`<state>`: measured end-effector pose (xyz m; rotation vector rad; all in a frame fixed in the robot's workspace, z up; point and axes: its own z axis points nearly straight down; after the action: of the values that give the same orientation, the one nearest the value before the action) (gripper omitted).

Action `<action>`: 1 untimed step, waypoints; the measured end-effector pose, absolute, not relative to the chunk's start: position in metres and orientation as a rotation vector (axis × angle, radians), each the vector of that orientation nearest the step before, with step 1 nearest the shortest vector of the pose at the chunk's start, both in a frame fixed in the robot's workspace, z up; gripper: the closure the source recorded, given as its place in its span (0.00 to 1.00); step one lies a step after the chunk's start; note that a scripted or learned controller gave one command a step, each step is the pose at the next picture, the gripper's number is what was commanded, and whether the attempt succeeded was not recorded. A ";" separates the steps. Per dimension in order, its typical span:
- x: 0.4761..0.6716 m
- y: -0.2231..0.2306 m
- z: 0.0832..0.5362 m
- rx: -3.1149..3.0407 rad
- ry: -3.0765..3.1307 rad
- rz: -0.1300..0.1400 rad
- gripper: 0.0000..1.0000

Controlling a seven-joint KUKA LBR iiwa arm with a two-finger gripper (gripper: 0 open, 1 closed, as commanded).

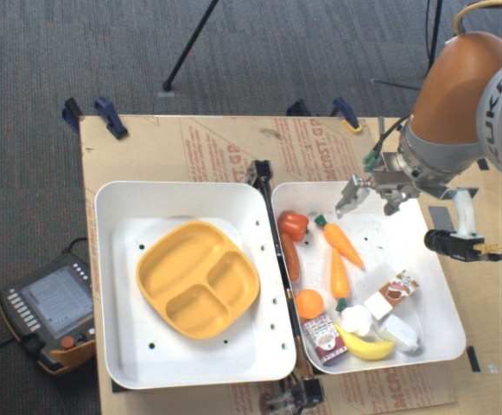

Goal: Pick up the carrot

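Grey carpet is seen around the bench [147, 145]. Two carrots [344, 243] are held in the right bin [447, 335], beside a pepper [293, 224]. Just above them the gripper [373, 199] is poised; its opening cannot be told.

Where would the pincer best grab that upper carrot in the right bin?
Probably across the thick part of the upper carrot, just below its green top, coming straight down from above. It lies flat and slanted, tapering toward the lower right, with bare bin floor on its right side. A second carrot lies close beneath.
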<state>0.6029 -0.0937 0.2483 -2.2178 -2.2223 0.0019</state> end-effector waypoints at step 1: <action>0.560 -0.097 0.115 -2.218 -2.214 0.007 0.00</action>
<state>0.5596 -0.0968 0.1155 -2.2175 -2.2138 0.0071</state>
